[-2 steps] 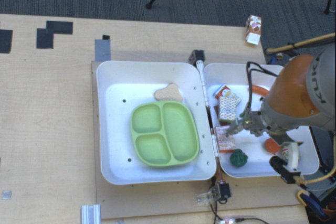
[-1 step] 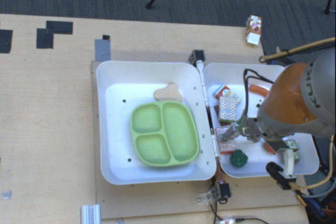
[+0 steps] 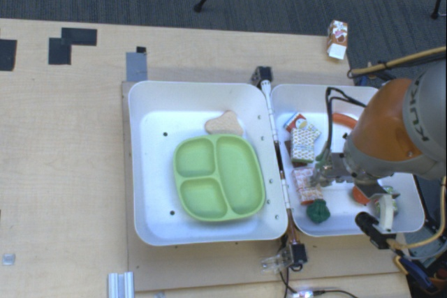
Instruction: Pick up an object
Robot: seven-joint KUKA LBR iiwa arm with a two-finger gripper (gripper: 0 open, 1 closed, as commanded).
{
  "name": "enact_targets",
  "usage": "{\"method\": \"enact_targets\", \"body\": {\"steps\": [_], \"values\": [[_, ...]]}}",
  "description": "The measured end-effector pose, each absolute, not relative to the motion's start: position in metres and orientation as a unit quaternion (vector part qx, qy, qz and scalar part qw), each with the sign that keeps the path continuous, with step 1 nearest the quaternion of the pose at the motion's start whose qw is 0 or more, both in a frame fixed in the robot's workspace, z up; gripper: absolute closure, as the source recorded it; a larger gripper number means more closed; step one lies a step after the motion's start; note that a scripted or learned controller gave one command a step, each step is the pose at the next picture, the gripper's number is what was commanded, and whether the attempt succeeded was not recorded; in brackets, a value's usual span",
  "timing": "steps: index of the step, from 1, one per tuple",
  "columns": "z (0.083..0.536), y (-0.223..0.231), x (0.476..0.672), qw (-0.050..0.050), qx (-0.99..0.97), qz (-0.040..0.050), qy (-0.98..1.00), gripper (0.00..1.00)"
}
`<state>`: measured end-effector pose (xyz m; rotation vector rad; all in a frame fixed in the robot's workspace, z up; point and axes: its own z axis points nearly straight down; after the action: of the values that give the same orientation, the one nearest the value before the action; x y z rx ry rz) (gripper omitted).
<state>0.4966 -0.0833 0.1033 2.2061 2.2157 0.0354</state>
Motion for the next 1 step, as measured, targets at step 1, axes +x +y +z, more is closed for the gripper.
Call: {"method": "enact_targets", "body": {"steps": [1], "values": [[0.1031, -0.0836, 0.4964, 0.007, 0.705, 0.0110, 0.709, 0.00]]}}
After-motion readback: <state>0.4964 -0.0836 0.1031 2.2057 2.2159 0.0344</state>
